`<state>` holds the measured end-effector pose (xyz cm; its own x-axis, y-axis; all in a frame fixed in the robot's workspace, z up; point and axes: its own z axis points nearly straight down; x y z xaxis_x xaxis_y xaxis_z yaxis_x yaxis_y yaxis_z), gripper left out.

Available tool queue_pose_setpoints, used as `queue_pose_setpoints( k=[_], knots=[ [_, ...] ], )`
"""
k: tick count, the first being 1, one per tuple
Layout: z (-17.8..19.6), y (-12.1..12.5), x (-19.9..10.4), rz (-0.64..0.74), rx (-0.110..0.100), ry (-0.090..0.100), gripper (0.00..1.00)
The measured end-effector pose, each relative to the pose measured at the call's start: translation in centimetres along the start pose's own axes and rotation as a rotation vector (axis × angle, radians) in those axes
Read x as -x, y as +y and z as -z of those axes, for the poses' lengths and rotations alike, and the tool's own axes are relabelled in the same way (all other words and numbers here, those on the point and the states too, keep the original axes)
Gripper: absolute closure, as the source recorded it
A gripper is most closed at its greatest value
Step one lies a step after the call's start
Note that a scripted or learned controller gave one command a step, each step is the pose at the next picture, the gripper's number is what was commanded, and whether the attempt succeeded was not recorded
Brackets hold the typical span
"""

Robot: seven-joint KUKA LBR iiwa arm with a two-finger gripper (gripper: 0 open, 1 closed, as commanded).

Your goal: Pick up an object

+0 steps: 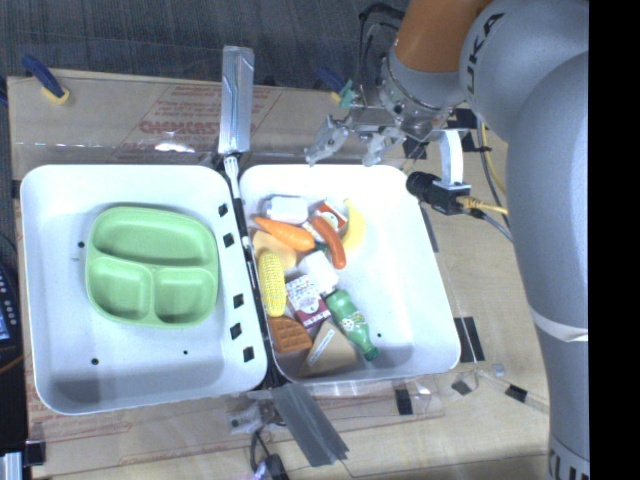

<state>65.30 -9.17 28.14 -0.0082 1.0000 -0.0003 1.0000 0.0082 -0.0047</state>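
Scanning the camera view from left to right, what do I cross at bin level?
Left white bin → green divided tray → divider between bins → corn cob → green bottle → right bin's bare floor. The claw hovers beyond the right bin's far rim.

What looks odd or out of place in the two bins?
Nothing is spilled or broken. The toy food is heaped against the right bin's left wall, pieces overlapping. The green tray lies flat in the left bin.
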Motion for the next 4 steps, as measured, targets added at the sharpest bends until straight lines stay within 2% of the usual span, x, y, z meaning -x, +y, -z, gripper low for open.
queue_pose_setpoints(
  k=[1, 2, 3, 4],
  knots=[
    [-10.6, -3.1, 4.6, 0.090, -0.002, 0.000, 0.00],
    [-7.0, -7.1, 3.1, 0.272, 0.001, 0.001, 0.00],
    [-6.0, -7.0, 3.0, 0.276, 0.000, 0.000, 1.00],
    [-6.0, -7.0, 3.0, 0.276, 0.000, 0.000, 0.00]
  ],
)
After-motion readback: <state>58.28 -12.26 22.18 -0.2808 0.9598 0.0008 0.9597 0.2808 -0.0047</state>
